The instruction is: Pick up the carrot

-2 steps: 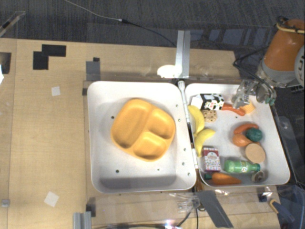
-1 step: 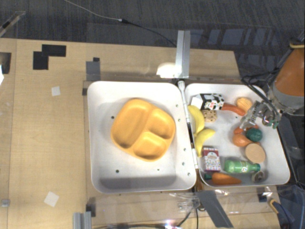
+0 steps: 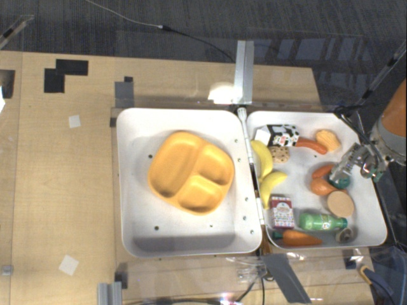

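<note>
Claw (image 3: 346,170) mid-bin, carrot (image 3: 301,237) well below-left

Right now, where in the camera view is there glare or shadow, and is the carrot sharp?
Camera view: glare whitens the bench just above the left bin; soft shadow lies under the yellow divided plate; the carrot, at the right bin's near edge, is small and slightly soft; the gripper is blurred.
</note>
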Action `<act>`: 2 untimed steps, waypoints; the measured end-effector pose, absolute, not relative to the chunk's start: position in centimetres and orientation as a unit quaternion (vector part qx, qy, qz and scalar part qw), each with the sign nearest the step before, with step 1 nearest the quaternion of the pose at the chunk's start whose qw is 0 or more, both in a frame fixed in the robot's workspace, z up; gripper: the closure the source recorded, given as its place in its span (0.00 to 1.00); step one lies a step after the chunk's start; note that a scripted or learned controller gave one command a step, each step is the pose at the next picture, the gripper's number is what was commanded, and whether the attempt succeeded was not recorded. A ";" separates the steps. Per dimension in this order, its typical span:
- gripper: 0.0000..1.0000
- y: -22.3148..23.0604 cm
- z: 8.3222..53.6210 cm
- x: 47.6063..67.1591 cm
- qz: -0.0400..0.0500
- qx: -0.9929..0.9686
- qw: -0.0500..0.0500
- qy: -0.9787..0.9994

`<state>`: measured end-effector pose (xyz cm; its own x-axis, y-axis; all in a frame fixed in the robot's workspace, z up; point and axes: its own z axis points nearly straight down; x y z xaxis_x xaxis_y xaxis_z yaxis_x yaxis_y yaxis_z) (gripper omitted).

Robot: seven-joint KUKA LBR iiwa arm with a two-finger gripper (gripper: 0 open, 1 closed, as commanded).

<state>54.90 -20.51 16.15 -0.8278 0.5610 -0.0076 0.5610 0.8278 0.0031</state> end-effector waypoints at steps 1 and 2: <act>1.00 -20.5 17.6 48.8 0.000 0.410 0.002 0.912; 1.00 -20.6 17.2 48.8 0.001 0.509 0.003 0.861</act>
